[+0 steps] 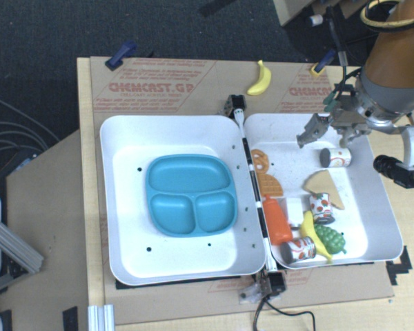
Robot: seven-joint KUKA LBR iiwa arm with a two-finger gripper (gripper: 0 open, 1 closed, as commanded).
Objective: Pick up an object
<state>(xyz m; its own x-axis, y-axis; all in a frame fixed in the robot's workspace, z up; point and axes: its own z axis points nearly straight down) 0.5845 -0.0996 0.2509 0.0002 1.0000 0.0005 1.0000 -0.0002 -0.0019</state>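
Fingers (310,135) look spread and empty above the right bin (379,216); you are approaching, so next descend onto the can (337,157).

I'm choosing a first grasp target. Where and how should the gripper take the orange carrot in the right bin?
Grip the orange carrot across its narrow width near mid-length, coming straight down. It lies flat along the right bin's left wall, so that side is probably tight for a finger.
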